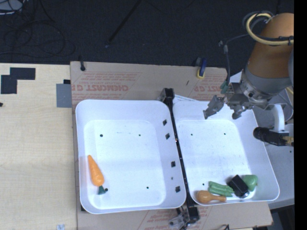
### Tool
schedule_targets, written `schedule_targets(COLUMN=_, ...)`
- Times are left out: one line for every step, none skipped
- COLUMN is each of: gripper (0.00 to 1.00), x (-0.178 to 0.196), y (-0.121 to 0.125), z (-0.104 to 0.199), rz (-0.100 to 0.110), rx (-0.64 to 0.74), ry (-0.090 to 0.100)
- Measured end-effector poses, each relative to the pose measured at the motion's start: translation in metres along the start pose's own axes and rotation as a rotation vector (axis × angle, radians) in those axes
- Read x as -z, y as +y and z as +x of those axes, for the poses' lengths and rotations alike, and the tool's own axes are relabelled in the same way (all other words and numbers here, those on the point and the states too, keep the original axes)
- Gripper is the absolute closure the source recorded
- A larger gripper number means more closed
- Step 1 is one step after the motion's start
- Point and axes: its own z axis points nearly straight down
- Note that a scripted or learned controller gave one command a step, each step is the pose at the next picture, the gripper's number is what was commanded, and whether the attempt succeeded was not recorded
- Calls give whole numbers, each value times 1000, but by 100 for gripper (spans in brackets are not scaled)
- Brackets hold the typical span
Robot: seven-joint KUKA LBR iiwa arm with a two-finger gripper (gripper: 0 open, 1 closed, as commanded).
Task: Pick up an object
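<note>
My gripper (224,110) hangs over the far edge of the right bin (216,128), open, with nothing between its fingers. Well away from it, in that bin's near right corner, lie a green pod-shaped toy (219,188), a black block (238,186), a rounder green toy (250,180) and an orange-yellow pear-shaped toy (209,196), all close together. An orange toy carrot (95,171) with a dark green stem lies in the left bin (124,114), near its front left corner.
A black divider strip (173,143) runs between the two bins. Both stand on a cardboard sheet (120,80) on the pale wooden bench. A blue and yellow clamp (201,68) grips the cardboard's far edge.
</note>
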Motion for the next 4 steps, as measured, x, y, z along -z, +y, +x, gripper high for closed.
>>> schedule_targets(gripper=100, x=10, y=0, z=-1, rz=2, rx=0, ry=0)
schedule_targets(gripper=100, x=64, y=59, z=87, rz=-8, rx=9, ry=2)
schedule_targets(gripper=100, x=35, y=1, z=72, rz=8, rx=-2, ry=0)
schedule_targets(gripper=100, x=149, y=10, z=91, rz=-12, rx=3, ry=1)
